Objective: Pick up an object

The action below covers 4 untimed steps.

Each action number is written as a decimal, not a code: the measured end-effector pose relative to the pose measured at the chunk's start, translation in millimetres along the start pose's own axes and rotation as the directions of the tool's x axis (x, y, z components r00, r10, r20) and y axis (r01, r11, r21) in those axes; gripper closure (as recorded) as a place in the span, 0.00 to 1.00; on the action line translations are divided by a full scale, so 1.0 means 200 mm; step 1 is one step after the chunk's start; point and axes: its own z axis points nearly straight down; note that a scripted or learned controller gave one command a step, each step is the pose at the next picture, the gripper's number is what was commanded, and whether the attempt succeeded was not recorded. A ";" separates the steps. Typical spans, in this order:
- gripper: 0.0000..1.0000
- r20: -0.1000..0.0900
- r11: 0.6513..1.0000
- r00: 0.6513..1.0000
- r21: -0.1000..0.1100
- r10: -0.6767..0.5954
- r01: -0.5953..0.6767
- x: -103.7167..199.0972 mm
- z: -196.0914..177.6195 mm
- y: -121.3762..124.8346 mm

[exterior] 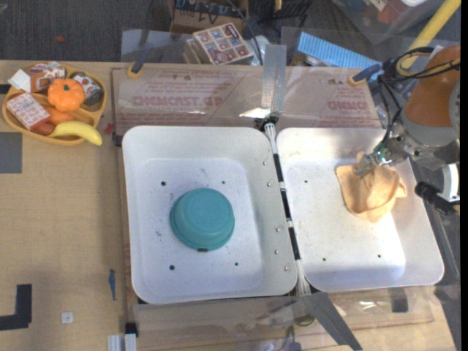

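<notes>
You are looking at a big, round robot arm (431, 104). It is grey, with a wide orange band near the end. Black cables loop around the top of it. Below the orange band you see a pale grey ring. At the tip sits a small gripper (379, 156) made of dark and shiny metal bits, with a little green on it.

bright overhead glare, soft focus

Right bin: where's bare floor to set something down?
In the right bin, free floor lies along the divider side, left of the tan cloth, and across the near half below it. The far right corner is crowded: the end effector sits on the cloth's top edge.
</notes>
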 end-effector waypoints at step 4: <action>1.00 -0.004 0.999 0.999 0.006 -0.051 0.051 0.92 -0.44 0.48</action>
